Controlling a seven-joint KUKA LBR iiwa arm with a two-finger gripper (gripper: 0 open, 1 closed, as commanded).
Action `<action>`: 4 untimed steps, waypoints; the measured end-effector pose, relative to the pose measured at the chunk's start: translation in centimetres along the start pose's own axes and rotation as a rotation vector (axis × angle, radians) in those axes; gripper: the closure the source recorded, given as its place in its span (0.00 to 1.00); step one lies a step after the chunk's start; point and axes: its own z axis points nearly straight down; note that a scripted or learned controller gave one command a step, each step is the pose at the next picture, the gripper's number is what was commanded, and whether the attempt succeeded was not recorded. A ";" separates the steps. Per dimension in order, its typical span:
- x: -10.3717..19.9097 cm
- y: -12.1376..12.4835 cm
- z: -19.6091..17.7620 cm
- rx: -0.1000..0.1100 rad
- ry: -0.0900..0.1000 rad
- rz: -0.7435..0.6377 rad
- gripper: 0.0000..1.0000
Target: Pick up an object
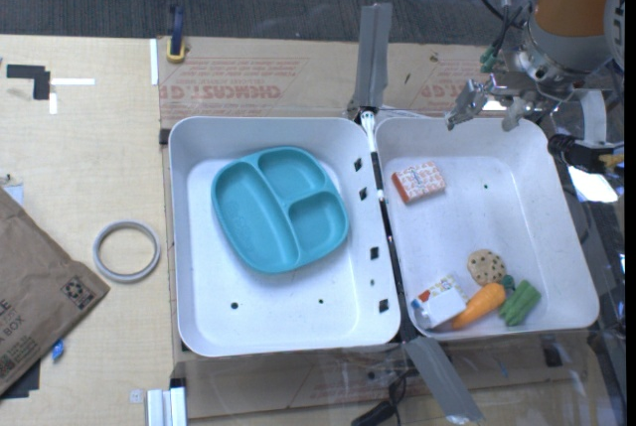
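Gripper (487, 106) hanging over the back edge of the right bin (532, 215), fingers spread open, nothing in them.
Carrot (478, 305), cookie (486, 265), red box (417, 182) lie inside that bin.

I'm seeing smooth, slightly glossy white plastic on both bins (189, 215), and the teal divided plate (281, 209) looks matt plastic. Bare pale wood on the bench (79, 146), printed brown cardboard (268, 81) at its far edge. The gripper (487, 106) shows dull metal.
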 end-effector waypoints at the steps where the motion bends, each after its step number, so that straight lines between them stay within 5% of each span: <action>1: 0.6 1.7 16.0 -0.004 -0.001 0.047 0.00; 2: -1.5 -2.3 16.1 -0.001 0.000 0.035 0.00; 3: -1.7 -2.4 15.2 -0.001 -0.001 0.039 1.00; 4: 4.9 -1.7 6.2 -0.001 -0.001 -0.016 1.00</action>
